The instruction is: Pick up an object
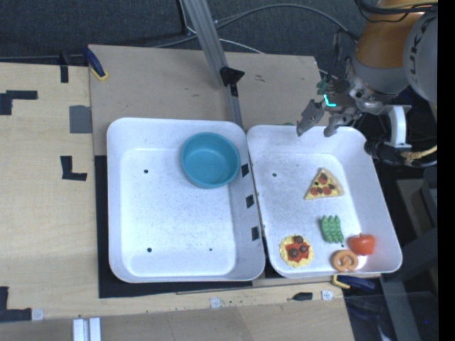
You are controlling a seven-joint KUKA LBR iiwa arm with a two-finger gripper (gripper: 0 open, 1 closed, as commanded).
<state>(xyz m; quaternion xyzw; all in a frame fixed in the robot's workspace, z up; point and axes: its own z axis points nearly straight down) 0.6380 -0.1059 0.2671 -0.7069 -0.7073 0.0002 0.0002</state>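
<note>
My gripper (318, 125) hangs over the far rim of the right bin (284, 155), its two dark fingers spread open with nothing between them. In that bin lie a pizza slice (323, 184), a green ridged piece (331, 228), a round pizza (296, 251), a red tomato-like toy (362, 244) and an orange ring (345, 261). The pizza slice is the nearest to the gripper, below it and a little to the right. A blue bowl (209, 160) sits at the far right of the left bin (156, 240).
A slanted metal pole (213, 48) runs down from the top to the gap between the bins. The arm's orange band (387, 38) and cables stand at the upper right. Black clips line the divide between the bins.
</note>
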